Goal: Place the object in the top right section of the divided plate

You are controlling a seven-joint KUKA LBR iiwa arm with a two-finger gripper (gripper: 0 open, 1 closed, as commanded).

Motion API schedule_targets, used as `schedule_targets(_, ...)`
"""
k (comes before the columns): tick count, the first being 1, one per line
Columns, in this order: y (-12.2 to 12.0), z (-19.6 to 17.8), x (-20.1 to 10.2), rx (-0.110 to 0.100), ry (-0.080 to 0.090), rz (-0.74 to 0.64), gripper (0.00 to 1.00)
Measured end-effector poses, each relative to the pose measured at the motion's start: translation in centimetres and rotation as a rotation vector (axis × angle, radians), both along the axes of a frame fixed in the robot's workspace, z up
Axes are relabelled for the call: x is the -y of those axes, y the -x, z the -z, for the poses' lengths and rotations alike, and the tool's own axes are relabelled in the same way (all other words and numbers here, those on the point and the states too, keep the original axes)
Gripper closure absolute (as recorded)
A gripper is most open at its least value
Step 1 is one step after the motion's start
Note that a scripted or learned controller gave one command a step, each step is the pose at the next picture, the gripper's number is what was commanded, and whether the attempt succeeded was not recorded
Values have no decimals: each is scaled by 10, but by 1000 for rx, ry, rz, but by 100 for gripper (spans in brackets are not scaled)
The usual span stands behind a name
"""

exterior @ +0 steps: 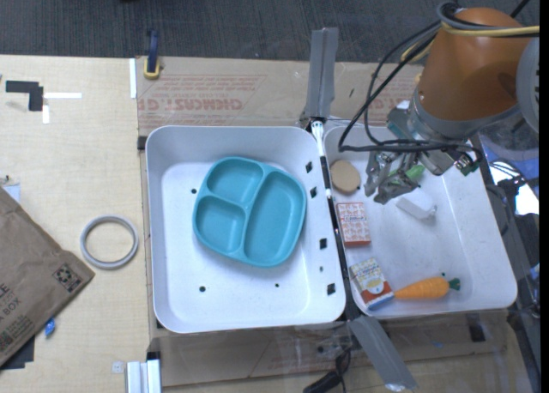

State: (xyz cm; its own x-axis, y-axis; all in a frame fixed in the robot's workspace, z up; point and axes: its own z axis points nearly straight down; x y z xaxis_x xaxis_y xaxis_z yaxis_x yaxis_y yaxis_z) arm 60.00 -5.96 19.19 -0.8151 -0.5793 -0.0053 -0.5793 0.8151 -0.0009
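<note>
A blue divided plate (250, 211) with three sections lies in the left white bin (171, 297). My gripper (388, 184) hangs over the upper part of the right bin (489, 297), below the orange band of the arm. Just left of it lies a round tan disc (346, 178), and a small white block (418, 207) sits just below and right of it. A bit of green (415, 173) shows beside the gripper; I cannot tell whether it is a held thing.
The right bin also holds a red and white box (352, 222), a small carton (369, 282) and an orange carrot (425, 288) near its front. A tape ring (109, 240) and a brown bag (30, 275) lie on the bench left of the bins.
</note>
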Motion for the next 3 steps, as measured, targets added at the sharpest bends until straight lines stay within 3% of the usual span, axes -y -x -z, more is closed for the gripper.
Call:
schedule_targets(1,72,0,-107,-4,0,155,100)
schedule_targets(2,41,1,-50,-2,1,30,100)
schedule_targets(3,114,0,-94,-5,1,274,100)
